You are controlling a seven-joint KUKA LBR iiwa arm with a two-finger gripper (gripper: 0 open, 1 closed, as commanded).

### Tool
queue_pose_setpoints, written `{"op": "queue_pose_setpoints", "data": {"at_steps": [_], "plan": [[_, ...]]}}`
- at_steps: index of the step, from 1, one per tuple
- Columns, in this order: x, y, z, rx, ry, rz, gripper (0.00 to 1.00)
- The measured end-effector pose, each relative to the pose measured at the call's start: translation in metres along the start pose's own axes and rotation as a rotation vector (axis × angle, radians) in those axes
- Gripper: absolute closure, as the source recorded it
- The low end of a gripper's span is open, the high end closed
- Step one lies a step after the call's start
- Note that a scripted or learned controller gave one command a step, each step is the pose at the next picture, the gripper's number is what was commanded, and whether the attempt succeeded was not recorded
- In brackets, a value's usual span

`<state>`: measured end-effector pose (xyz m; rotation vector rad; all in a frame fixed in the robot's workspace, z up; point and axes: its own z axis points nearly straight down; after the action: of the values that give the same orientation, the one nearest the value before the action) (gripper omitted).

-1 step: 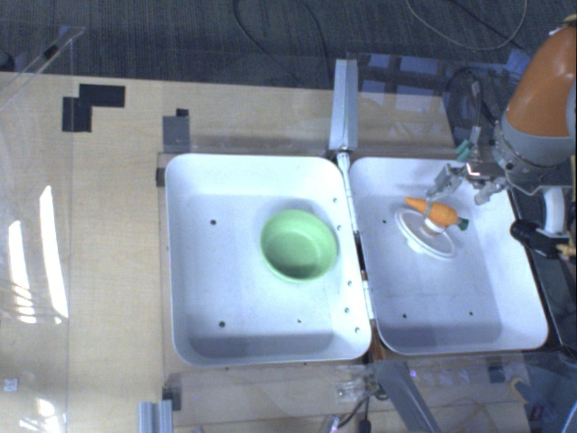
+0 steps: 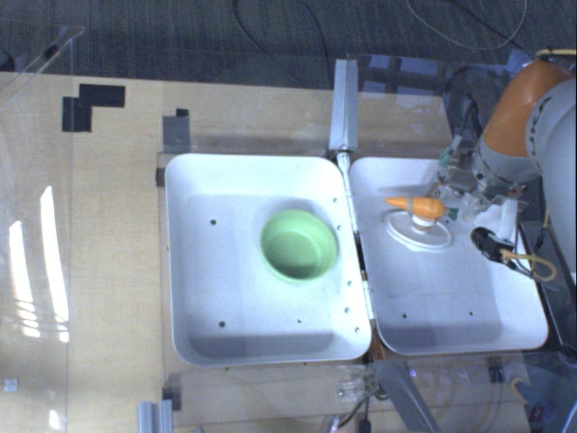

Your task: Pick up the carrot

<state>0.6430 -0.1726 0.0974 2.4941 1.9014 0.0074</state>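
The carrot (image 2: pixel 417 207) lies across a small white dish (image 2: pixel 420 232) in my right bin (image 2: pixel 451 314), its thick end toward my gripper (image 2: pixel 458 197), just beside it. I cannot tell my grip's state.

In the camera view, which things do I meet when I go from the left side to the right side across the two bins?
Left bin → green bowl → divider between the bins → right bin → carrot, lying over a white lid → hand → arm.
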Motion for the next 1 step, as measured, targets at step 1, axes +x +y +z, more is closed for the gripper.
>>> {"op": "queue_pose_setpoints", "data": {"at_steps": [1], "plan": [[0.0558, -0.0033, 0.0097, 0.000, 0.001, -0.381, 0.00]]}}
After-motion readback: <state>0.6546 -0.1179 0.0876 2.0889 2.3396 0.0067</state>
